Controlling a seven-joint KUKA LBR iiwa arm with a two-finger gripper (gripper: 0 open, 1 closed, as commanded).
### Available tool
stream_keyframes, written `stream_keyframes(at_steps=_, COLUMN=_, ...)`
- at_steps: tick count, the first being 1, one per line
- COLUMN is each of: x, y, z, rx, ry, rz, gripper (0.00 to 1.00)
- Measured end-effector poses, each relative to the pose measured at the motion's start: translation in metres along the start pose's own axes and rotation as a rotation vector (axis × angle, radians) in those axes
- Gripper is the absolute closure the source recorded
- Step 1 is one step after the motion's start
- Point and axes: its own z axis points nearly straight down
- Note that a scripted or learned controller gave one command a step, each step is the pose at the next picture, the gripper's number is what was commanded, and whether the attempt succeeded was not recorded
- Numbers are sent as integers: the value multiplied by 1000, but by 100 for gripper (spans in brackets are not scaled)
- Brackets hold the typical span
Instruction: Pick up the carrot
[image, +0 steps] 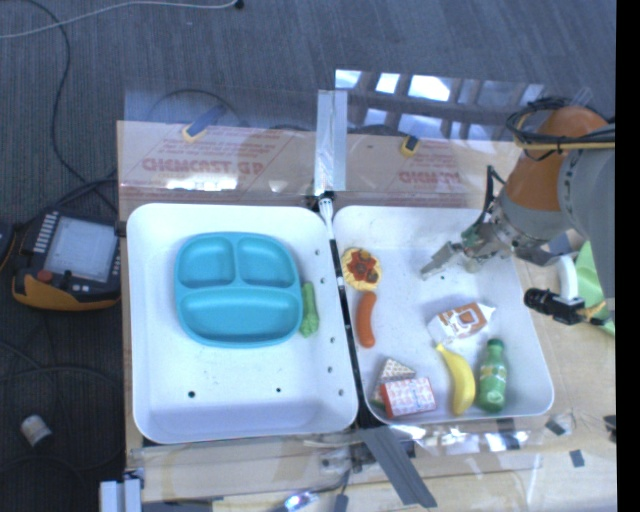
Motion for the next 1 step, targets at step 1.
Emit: stream_keyframes(at_steps=1, x=-14, y=32, z=-130, rx=10, ry=-8, rz=-71, gripper=0)
